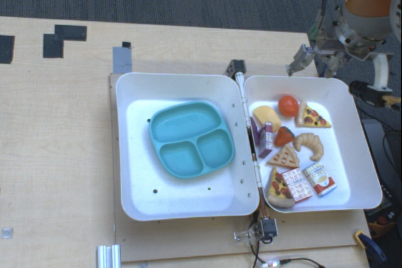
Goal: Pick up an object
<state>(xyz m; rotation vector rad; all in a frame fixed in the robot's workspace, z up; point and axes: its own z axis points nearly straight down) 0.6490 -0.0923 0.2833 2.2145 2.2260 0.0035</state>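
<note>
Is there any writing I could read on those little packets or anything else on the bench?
None can be read.
Red and white carton: has printing, too blurred to read.
Second small carton: red and green print, too small to read.
Purple packet: markings blurred.
Teal tray: no writing visible.

1. Two white bins are seen: a left bin (125, 154) and a right bin (352, 135).
2. One teal divided plate (190, 139) is counted.
3. Three pizza slices are counted (312, 117) (284, 157) (276, 185).
4. One tomato (288, 105) is seen.
5. One croissant (309, 144) is seen.
6. Two small cartons are counted (296, 184) (320, 177).
</note>
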